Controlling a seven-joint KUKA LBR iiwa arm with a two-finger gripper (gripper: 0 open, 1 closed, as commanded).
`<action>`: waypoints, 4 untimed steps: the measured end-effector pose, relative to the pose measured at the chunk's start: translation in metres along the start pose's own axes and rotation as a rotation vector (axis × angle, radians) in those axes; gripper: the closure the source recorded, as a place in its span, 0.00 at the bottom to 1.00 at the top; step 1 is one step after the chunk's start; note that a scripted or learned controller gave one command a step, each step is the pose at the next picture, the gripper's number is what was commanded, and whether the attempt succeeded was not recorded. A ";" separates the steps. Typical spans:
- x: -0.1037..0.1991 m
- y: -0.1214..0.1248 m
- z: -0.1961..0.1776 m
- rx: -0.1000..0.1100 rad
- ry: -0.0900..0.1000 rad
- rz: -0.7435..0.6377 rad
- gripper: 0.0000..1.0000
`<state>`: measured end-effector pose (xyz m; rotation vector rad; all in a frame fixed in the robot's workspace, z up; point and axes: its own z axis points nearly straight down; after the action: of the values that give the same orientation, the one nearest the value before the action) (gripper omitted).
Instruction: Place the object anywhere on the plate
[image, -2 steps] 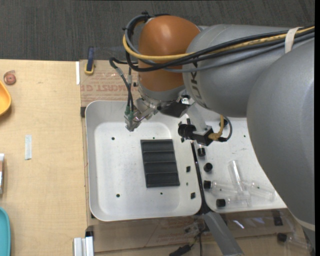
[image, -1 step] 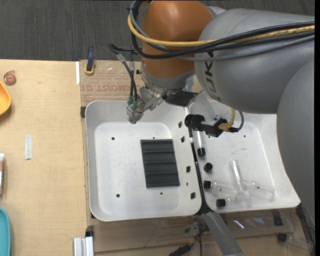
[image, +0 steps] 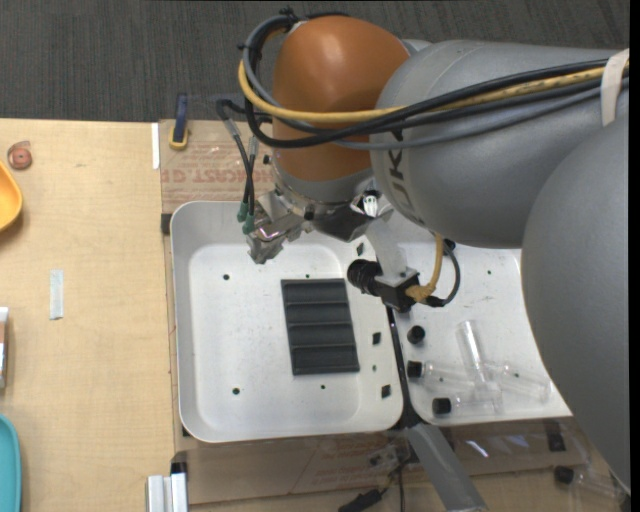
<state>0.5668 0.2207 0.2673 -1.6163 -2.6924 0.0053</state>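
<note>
Arm (image: 470, 150) comes in from the right and covers most of the upper right of the view, with the orange band (image: 330, 80) sitting over the far edge of the left bin (image: 200, 330). Tool (image: 266, 236) hangs low over the far-left part of that bin, just beyond the plate; can't tell whether it's apart or together, the tip is small and blurred against the bin wall, and nothing is visibly clamped in it. The plate (image: 320, 326) is a dark ribbed rectangular piece lying flat near the middle of the left bin, top surface bare. Task object looks like the clear plastic piece (image: 478, 370) lying in the right bin (image: 500, 280), near its front, well apart from the plate and from the tool; hard to tell exact shape since it's transparent, seems to be tube-like parts with a few small black caps (image: 440, 406) beside it. A black fitting (image: 362, 274) with a yellow cable (image: 436, 280) hangs off the arm above the seam between the bins. Both bins rest on cardboard (image: 205, 165) on the bench (image: 80, 300).
</note>
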 end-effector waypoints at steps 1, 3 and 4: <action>-0.005 0.007 0.034 0.000 0.000 -0.145 1.00; -0.014 -0.001 -0.026 -0.004 -0.002 -0.453 1.00; -0.005 0.025 0.002 -0.002 -0.001 -0.265 1.00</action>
<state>0.5916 0.2281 0.2649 -1.2467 -2.8837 0.0031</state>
